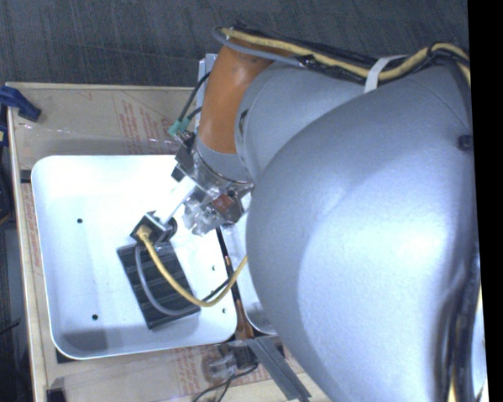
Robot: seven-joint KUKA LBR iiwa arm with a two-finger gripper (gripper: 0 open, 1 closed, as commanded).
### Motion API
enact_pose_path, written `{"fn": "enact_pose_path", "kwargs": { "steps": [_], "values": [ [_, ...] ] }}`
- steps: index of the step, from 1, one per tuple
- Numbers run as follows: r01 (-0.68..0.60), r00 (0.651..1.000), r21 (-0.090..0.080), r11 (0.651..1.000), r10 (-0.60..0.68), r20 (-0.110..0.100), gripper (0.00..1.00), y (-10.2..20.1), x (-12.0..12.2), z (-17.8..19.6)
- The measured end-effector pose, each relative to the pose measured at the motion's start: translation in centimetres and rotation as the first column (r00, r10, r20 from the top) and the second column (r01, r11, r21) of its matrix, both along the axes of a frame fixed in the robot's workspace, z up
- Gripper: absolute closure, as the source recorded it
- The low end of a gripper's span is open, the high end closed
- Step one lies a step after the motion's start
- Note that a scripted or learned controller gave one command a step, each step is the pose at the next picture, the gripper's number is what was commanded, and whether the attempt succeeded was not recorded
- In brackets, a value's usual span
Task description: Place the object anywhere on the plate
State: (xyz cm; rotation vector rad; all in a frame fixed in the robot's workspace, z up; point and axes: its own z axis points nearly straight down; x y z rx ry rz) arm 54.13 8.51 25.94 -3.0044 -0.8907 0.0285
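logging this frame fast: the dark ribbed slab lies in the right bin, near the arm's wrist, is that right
Not quite. The dark ribbed slab lies in the left bin, not the right one. The camera view shows it there, near the arm's wrist.

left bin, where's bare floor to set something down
Bare floor runs across the left bin from its top wall down along its left wall, and into the lower left corner beside the dark ribbed slab. It is crowded on the right side, where the gripper sits close by the slab's upper end.
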Motion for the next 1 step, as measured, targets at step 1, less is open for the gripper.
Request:
{"fn": "enact_pose_path", "kwargs": {
  "steps": [1],
  "values": [
    [-0.208,0.978,0.000,0.978,0.208,0.011,1.00,1.98,-6.63,-3.57]
  ]
}}
